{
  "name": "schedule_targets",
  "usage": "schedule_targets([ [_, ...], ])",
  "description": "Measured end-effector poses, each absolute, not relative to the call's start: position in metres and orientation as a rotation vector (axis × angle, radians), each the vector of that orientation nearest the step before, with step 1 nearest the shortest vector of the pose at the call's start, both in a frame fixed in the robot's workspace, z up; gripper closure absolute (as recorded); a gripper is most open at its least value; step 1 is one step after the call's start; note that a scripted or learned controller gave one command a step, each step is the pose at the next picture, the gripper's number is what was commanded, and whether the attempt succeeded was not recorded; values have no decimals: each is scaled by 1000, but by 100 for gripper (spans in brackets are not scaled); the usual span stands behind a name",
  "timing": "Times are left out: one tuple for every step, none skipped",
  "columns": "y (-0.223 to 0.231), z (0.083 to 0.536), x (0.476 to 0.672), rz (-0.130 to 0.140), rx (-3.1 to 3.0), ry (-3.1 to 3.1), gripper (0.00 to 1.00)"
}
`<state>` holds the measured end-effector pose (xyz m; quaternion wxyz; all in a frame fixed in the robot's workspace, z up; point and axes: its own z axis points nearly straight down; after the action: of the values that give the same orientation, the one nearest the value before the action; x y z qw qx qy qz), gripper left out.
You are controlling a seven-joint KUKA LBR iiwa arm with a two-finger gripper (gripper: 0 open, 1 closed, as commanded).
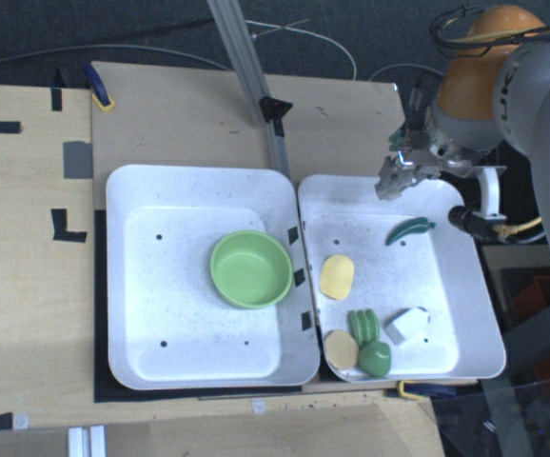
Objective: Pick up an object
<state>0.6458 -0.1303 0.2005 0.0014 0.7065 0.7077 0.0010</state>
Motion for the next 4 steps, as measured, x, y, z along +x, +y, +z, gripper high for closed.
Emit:
schedule_targets([
  [-130, 264, 652, 6, 2215, 2220, 100],
  [-83, 251, 638, -1, 2217, 2228, 100],
  [-20, 250, 627, -1, 2216, 2232, 100],
  [38, 255, 622, 0, 2215, 2232, 100],
])
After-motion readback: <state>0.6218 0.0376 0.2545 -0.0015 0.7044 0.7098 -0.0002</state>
